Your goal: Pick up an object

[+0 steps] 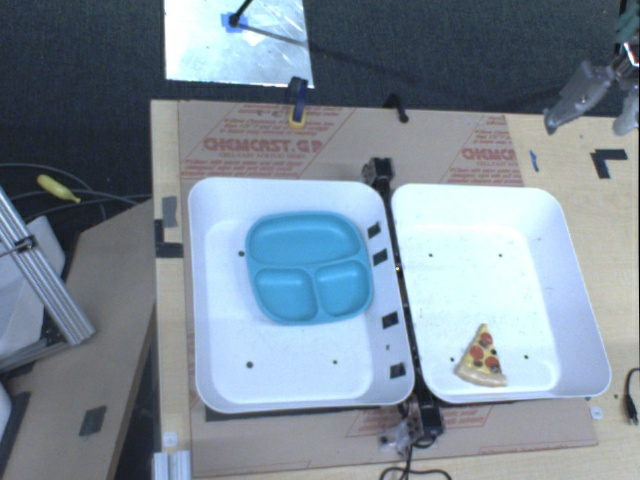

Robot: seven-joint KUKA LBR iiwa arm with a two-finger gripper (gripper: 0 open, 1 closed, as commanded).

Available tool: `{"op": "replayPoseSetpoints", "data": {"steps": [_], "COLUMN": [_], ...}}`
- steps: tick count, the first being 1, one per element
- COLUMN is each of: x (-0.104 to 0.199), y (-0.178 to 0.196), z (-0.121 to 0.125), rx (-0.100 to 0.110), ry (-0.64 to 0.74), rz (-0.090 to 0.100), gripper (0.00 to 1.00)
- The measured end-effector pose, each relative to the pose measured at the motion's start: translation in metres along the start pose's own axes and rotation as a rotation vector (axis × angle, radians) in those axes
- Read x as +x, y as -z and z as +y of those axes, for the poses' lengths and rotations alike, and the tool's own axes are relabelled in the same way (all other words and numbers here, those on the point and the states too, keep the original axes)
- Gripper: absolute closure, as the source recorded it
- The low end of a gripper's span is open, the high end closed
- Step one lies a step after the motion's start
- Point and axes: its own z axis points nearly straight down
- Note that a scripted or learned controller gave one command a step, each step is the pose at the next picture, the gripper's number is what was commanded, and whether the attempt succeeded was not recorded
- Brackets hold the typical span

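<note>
up at the far right corner, the claw [600,93], parked high and well apart from both bins, off beyond the rim of the right bin [575,258]. grey metal, blurred at the frame edge; can't tell whether clenched or released, nothing visibly caught in it. looks like a waiting pose, clear of the camera's line down into the trays so everything inside reads clean.

down in the right bin, near the front corner: a toy pizza slice [483,358], lying flat, tip pointing toward the back, crust toward the front wall. near that wall but not touching, as far as can be told. lone candidate on that side, and the closer one to the arm's reach.

over in the left bin [215,298], a blue divided plate [306,268], three compartments, resting flat around the middle, nothing in any section. broad and shallow, likely an awkward pinch unless taken by the rim.

both bins butted together on the bench [540,168], black clips along the seam.

no grasp begun yet. probably calls for a long swing in and down toward the slice; thin flat shape, risk of skidding off instead of lifting.
</note>
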Motion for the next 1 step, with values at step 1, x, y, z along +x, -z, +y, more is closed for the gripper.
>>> {"op": "replayPoseSetpoints", "data": {"steps": [1], "x": [0.1104], "y": [-0.0064], "z": [-0.017], "rx": [0.01], "ry": [0.008], "rz": [0.003], "gripper": [0.0]}}
